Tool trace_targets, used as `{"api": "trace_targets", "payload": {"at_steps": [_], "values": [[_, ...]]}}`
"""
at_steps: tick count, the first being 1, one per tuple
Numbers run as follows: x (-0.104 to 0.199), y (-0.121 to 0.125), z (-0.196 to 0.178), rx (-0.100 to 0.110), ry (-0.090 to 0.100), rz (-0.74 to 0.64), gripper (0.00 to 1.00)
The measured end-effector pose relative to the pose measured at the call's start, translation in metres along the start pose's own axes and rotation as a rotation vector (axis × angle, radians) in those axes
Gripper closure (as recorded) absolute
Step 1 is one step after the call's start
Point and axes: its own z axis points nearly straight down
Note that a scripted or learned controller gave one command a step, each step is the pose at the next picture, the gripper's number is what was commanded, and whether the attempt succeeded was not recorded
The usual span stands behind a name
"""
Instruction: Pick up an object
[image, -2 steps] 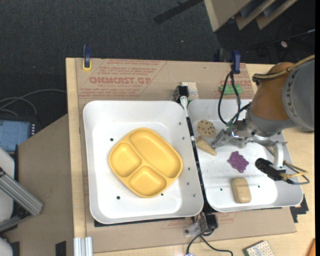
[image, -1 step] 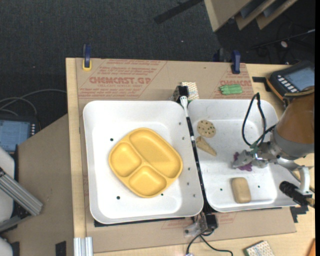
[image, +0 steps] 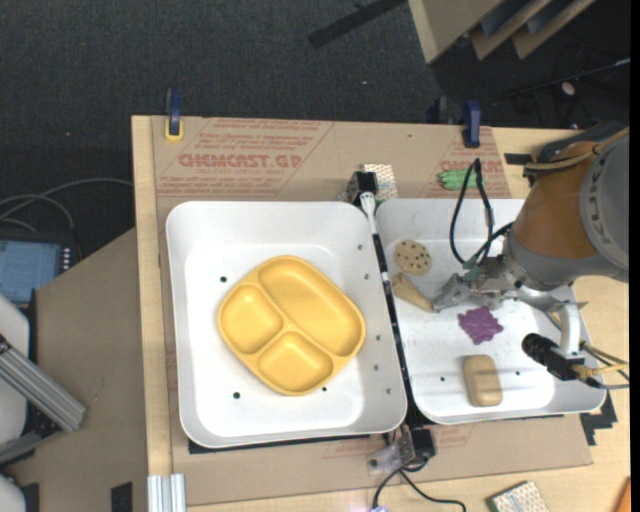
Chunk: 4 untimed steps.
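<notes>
The right bin (image: 520, 402) holds several small items. A round speckled cookie (image: 411, 256) lies at its upper left, with a tan wedge-shaped piece (image: 409, 292) just below it. A purple lumpy object (image: 479, 323) sits mid-bin, and a tan bread-like block (image: 482, 380) lies near the front edge. My gripper (image: 450, 293) hangs low over the bin, just right of the tan wedge and above-left of the purple object. Nothing is visibly held in it.
The left bin (image: 190, 330) holds a yellow divided plate (image: 290, 323). The grey arm with its orange band (image: 560, 215) covers the right bin's upper right. Black cables (image: 468, 215) loop above the gripper. A black fitting (image: 545, 352) juts out near the bin's right side.
</notes>
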Motion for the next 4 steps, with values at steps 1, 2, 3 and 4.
{"api": "trace_targets", "payload": {"at_steps": [1,2,3,4], "values": [[-0.008,0.078,-0.001,-0.004,-0.002,0.002,0.00],[-0.034,0.024,0.000,0.009,0.002,0.009,0.00],[0.009,-0.083,0.000,0.015,0.006,0.007,0.00],[0.006,-0.077,-0.011,0.000,-0.002,0.008,1.00]]}}
